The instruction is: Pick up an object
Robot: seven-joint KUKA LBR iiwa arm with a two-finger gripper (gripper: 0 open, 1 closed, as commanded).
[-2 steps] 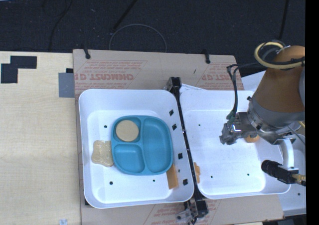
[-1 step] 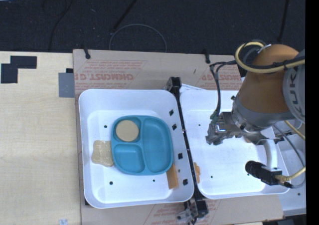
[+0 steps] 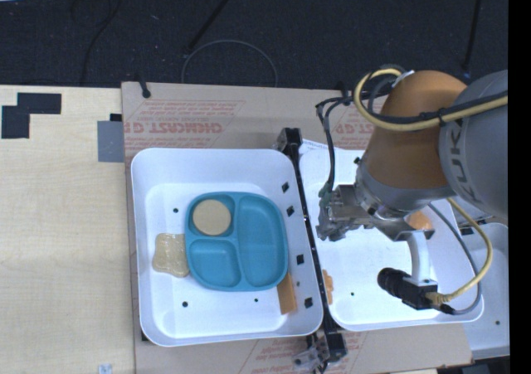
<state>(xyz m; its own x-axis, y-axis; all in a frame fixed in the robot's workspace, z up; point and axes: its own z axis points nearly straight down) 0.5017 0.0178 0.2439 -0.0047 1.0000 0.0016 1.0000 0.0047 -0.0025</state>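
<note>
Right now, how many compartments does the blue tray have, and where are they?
3. In the blue tray: one upper left holding a tan disc, one lower left, one long one down the right side.

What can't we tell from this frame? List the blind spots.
- Gripper, camera view: finger state unreadable; the arm's wrist covers it from above.
- Right bin: the arm hides much of its floor, so its contents cannot be counted.
- Orange item in the right bin: one corner shows past the arm, identity unclear.
- Orange piece at the bins' divider: too small to name.
</note>
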